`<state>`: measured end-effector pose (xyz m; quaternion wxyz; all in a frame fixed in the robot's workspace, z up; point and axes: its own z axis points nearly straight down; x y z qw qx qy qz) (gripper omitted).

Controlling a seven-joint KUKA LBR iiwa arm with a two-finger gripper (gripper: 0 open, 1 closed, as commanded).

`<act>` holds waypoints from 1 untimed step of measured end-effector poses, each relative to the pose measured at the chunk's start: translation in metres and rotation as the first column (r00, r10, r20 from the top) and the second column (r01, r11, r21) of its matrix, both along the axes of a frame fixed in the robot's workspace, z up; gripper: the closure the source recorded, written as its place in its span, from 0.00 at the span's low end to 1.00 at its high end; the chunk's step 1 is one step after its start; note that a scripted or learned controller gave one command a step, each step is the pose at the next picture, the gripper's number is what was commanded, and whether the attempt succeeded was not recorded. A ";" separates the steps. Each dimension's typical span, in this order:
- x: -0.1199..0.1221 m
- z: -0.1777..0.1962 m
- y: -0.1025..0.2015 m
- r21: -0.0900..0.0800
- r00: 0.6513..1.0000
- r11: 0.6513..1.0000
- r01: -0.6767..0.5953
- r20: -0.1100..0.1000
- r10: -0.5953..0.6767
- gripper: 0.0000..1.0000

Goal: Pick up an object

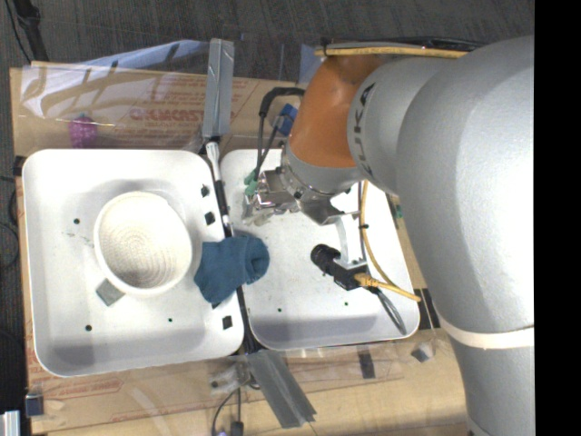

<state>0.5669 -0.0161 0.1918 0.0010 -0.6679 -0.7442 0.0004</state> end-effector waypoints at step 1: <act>0.000 0.000 0.000 0.000 1.000 1.000 0.001 0.000 -0.001 0.00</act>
